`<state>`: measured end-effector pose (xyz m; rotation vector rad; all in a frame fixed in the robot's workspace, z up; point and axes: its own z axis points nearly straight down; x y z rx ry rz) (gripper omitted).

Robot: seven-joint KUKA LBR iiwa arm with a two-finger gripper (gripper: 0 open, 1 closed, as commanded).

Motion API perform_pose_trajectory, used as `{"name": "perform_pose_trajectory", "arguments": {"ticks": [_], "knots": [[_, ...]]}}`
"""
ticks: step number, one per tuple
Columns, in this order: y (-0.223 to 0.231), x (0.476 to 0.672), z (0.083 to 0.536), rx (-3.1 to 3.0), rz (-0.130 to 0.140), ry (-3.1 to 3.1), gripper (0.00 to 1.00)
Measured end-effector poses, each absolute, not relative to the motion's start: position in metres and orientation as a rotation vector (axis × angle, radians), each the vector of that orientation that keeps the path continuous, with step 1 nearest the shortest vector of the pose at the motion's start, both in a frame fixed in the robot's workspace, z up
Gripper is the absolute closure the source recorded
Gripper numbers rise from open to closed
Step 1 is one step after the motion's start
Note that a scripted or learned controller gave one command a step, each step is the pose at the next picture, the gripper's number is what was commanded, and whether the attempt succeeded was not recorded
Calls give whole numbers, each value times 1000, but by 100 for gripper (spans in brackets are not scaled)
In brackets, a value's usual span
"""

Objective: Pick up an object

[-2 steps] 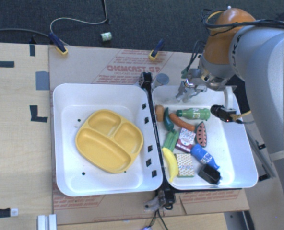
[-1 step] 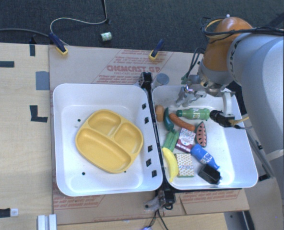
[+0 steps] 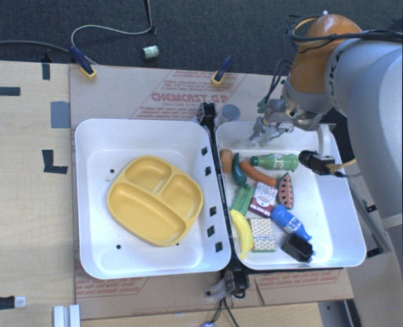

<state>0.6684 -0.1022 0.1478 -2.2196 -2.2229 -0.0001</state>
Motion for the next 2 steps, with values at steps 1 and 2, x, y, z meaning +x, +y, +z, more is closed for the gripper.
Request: {"name": "perform_pose_trajectory", "arguments": {"ticks": [1, 2], "knots": [[-99, 668, 144, -2220, 2, -2222, 100], [-118, 668, 141, -2220, 3, -2223, 100]]}}
